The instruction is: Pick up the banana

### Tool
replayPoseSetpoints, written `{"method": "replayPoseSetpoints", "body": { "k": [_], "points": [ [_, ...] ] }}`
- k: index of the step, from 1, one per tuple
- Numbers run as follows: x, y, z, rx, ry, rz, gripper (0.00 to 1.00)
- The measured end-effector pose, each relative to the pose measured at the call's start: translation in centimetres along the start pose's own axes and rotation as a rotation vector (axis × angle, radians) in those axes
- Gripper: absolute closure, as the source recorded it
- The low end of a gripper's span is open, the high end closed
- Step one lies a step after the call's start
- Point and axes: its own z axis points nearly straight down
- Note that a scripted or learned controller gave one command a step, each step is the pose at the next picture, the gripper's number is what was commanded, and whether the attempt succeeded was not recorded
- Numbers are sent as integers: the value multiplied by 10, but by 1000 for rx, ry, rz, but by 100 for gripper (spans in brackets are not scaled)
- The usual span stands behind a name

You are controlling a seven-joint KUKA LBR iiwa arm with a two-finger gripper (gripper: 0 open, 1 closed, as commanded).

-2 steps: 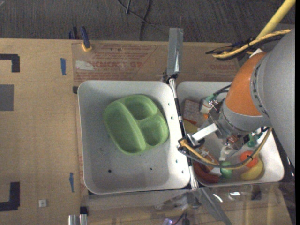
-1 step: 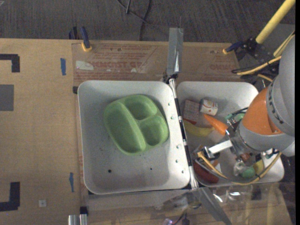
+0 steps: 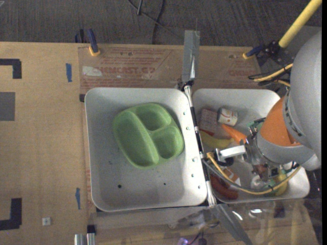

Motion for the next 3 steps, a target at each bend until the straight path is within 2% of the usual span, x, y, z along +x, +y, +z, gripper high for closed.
{"method": "replayPoseSetpoints", "body": {
  "k": [1, 2, 3],
  "points": [
    [-2, -1, -9, 6, -8, -1, 100],
    [-2, -3, 0, 12, -6, -89, 100],
    [50, -65, -95, 12, -12, -5, 100]
  ]
}}
